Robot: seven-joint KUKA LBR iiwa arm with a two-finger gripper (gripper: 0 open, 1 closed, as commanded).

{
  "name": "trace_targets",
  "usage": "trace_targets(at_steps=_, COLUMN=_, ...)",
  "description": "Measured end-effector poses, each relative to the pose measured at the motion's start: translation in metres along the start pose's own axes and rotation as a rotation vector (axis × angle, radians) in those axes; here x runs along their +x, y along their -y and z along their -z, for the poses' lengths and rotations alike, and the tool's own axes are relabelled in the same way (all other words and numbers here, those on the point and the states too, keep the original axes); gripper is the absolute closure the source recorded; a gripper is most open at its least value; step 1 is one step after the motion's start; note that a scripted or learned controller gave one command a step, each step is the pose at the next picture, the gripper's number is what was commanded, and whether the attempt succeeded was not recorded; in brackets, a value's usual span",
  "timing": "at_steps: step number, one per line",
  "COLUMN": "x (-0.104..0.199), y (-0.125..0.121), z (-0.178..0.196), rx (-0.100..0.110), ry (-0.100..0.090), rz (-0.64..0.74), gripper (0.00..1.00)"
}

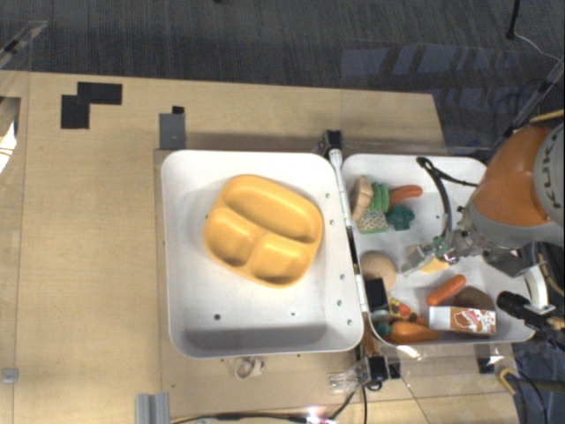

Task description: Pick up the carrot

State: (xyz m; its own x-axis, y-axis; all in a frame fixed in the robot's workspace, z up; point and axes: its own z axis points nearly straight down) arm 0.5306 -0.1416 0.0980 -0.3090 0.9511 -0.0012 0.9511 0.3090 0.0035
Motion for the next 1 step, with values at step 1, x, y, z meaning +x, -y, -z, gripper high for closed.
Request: trace_targets(at_steps=1, x=-0.0211, y=0.0481, z=-0.0094, rx=-0.009, ry=0.005, rz=-0.217, gripper=0.0)
